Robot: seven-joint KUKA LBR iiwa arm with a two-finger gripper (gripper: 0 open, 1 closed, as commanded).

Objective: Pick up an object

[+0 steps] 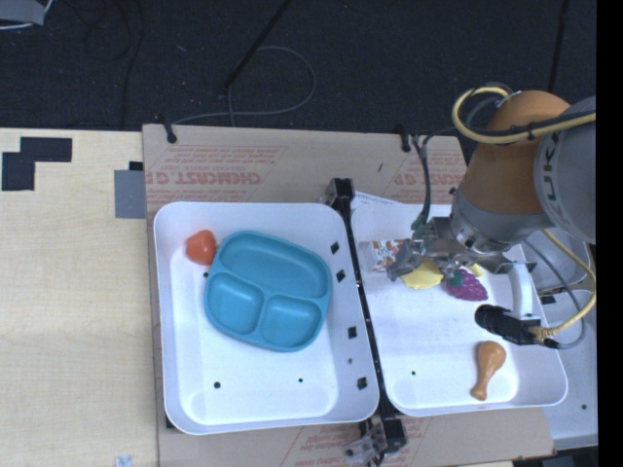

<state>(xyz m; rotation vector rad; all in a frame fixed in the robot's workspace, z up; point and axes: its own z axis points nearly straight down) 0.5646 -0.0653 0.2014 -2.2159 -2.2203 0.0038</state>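
My gripper (407,264) hangs low over the back of the right bin (428,382), at the end of the grey and orange arm. Just to its right lies a flat yellow toy (424,279), partly under the wrist. A purple bunch of grapes (468,285) touches the yellow toy's right side. A small printed packet (384,253) lies just left of the gripper. A tan drumstick (488,366) rests near the front right corner of the same bin.
The left bin (180,368) holds a blue divided plate (268,291) and a red-orange tomato (201,247) at its back left. A black divider (358,300) runs between the bins. Cardboard lies under both.
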